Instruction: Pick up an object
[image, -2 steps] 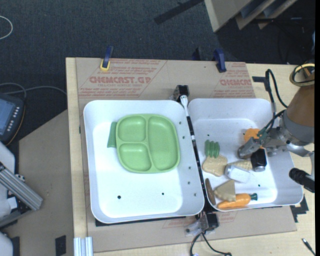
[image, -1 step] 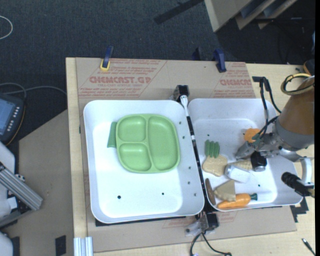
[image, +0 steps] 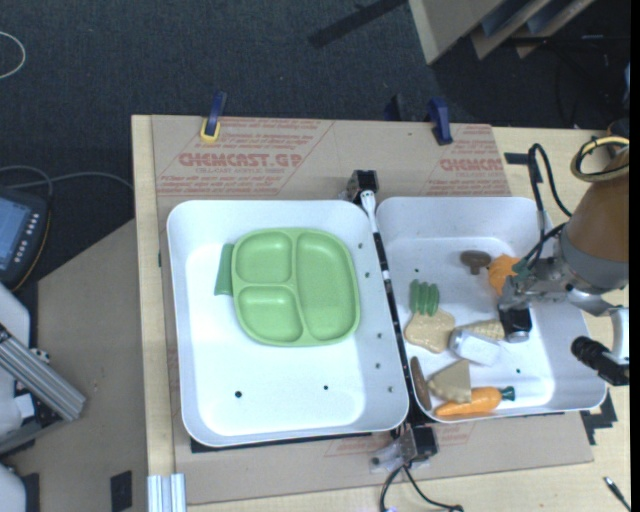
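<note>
My gripper (image: 516, 300) reaches in from the right and hangs low over the middle of the right bin (image: 530, 215). An orange piece (image: 502, 271) and a brown mushroom-like piece (image: 475, 261) lie just to its upper left. To its lower left lie a cone-shaped piece (image: 484, 330) and a small white piece (image: 478, 349). Further left sit a green pod (image: 424, 297) and a tan cracker (image: 430, 332). Along the bin's front edge rest a tan wedge (image: 450, 380) and a carrot (image: 470, 403). Nothing is visibly held.
The left bin (image: 200, 330) holds a green divided plate (image: 296, 285) with a green flap at its left side. A thin brown stick (image: 417, 380) lies along the right bin's left wall. Blue and yellow clamps sit at the bench's back edge.
</note>
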